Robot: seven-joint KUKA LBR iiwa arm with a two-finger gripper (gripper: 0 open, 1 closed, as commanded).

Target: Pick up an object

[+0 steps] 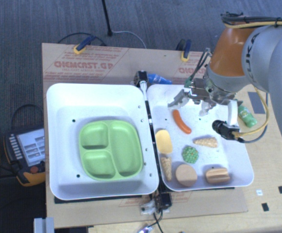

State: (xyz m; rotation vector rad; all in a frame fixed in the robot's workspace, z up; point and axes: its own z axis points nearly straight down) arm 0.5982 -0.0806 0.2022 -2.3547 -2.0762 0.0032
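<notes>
Bench carries 2 white bins side by side. Left bin [63, 106] holds 1 green divided plate [110, 148] with 3 compartments, lying flat near the bin's middle. Right bin [245, 171] holds 7 food items: 1 orange-red sausage [181, 122] lying at a slant in the upper middle; 1 yellow cheese-like piece [163, 141] against the left wall; 1 pale ridged piece [166, 168] just below it; 1 green knobbly round [190, 154] near centre; 1 tan crumbed piece [206, 141] to its right; 1 round tan bun [186, 174] at the near edge; 1 brown bun-like item [217, 175] beside that, toward the near right corner. The arm [250, 47] comes in from the right, orange band above the wrist. Gripper [193, 101] hangs over the upper part of the right bin, its 2 fingers spread apart, nothing between them. Left finger tip sits above and just left of the sausage; cannot tell height above the bin floor. 1 green bottle-like object [246, 116] lies outside the right bin's far right edge. 2 clamps on the board's far edge: 1 [83, 44] at left, 1 [184, 50] at right.
</notes>
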